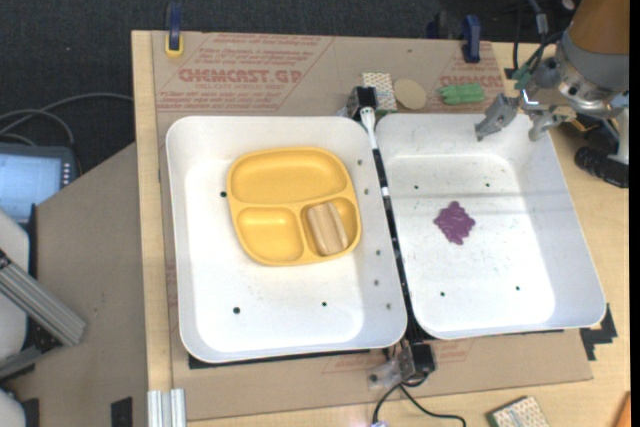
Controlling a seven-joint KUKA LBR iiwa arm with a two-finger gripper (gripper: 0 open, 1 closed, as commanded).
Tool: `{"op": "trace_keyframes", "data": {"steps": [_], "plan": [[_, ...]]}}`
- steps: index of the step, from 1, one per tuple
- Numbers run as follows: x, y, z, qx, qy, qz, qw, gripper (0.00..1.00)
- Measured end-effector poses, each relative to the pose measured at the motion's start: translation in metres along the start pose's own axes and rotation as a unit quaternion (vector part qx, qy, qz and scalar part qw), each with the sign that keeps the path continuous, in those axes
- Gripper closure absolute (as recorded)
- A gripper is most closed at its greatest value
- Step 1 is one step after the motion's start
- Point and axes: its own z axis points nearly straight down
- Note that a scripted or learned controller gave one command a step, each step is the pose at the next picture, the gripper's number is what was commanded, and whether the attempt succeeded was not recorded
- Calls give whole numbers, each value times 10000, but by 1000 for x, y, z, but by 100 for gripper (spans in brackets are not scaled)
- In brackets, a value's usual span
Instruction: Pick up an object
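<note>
Inside the left bin (200, 295), a yellow divided plate (292, 205) is sitting with a tan block (325, 227) lying in its lower right compartment. Rightward, purple grapes (455, 221) are lying mid-bin in the right bin (560, 305), while the end effector (520, 118) is hovering released and empty over that bin's far corner. The approach seems underway; next it needs to be descending onto the grapes.

The arm (605, 25) was cut off by the right edge and the top right corner, so just its wrist, orange band and gripper (519, 115) showed. At the left edge a blue-lit screen (30, 183) and a grey metal rail (40, 300) were each cropped. A patterned card (515, 412) at the bottom edge showed only its top part. The print on the brown board (250, 65) beyond the 2 bins was partly legible; its smaller lines were too fine to read. A small checkered tag (377, 81) near the bins' far edge was too small to make out.
</note>
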Motion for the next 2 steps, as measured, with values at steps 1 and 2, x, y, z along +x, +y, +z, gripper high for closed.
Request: {"op": "trace_keyframes", "data": {"steps": [1, 2], "plan": [[14, -26, 122, 45, 15, 1, 10000, 0], [41, -87, 115, 37, 17, 8, 10000, 0]]}}
